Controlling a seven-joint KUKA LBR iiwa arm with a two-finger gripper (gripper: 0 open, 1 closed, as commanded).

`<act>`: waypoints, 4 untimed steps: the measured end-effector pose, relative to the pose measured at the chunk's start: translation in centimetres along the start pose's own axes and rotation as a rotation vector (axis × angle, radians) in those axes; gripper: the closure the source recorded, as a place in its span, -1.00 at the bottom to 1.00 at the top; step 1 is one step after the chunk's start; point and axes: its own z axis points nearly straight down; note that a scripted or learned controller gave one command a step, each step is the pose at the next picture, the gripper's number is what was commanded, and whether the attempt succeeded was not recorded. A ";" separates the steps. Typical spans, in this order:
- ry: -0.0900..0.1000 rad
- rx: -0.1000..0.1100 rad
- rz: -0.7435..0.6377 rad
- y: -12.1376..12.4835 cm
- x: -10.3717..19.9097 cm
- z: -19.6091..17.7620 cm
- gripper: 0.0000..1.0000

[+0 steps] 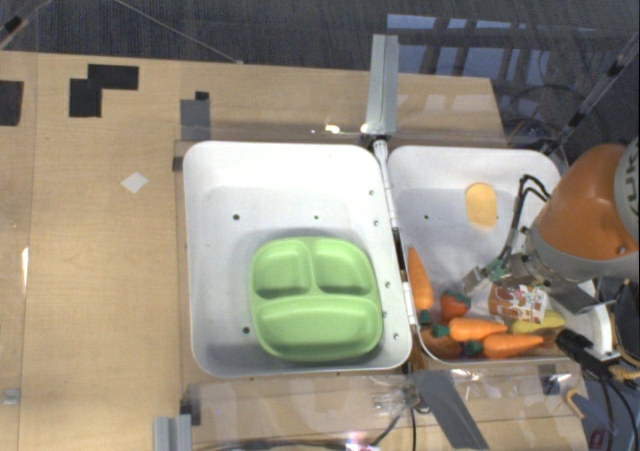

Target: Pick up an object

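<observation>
Rt bin: carrots just below tool

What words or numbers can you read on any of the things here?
None can be read.
The small packet in the right bin has brown and white print, too blurred to read.
The green tray, the yellow piece and the carrots bear no writing.

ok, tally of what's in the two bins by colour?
Green: 1, compartment plate, left bin.
Yellow: 1, flat oval piece, right bin.
Orange: about 4 toy carrots, clustered at the right bin's front, overlapping.
Printed packet: 1, under the gripper.
Total: about 7.
</observation>
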 end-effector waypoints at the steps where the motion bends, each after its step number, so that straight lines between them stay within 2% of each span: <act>1: 0.000 -0.002 -0.088 0.7 3.4 -0.1 -1.00; 2: 0.016 0.019 -0.205 1.5 0.1 -2.6 -1.00; 3: 0.015 0.008 -0.123 -0.7 -3.0 0.2 -1.00; 4: 0.010 0.002 -0.182 5.0 2.8 0.2 -1.00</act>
